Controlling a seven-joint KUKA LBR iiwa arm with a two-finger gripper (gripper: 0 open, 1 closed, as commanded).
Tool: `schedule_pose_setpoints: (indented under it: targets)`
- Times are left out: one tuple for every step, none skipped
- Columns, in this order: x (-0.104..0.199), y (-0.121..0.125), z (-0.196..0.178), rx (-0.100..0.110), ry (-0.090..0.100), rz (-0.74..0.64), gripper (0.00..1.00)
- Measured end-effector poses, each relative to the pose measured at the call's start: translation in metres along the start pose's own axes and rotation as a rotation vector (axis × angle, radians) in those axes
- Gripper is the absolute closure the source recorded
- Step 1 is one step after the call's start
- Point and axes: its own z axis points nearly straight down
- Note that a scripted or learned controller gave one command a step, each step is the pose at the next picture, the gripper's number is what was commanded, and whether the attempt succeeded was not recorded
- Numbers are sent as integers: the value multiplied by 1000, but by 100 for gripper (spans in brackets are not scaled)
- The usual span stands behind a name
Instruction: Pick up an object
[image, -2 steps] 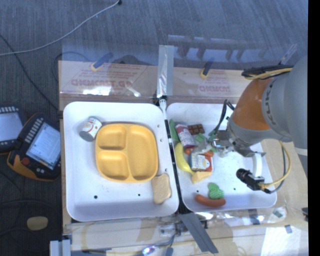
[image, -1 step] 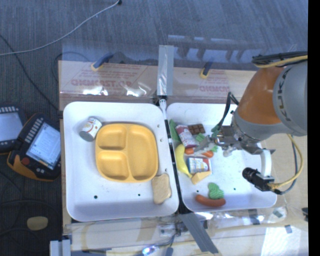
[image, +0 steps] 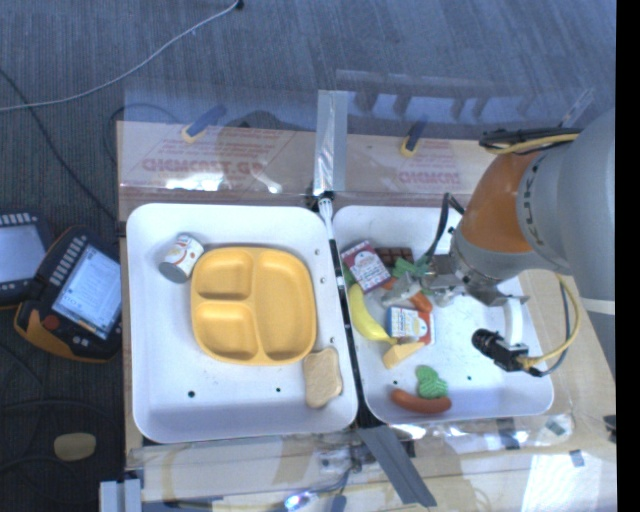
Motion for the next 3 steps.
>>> schedule_pose_setpoints:
  targets:
    - [0, 1, -10, 0, 2, 0, 100]
    - [46, 51, -125, 15, -1, 145, 100]
    - [74, 73, -92, 18, -1, 129, 100]
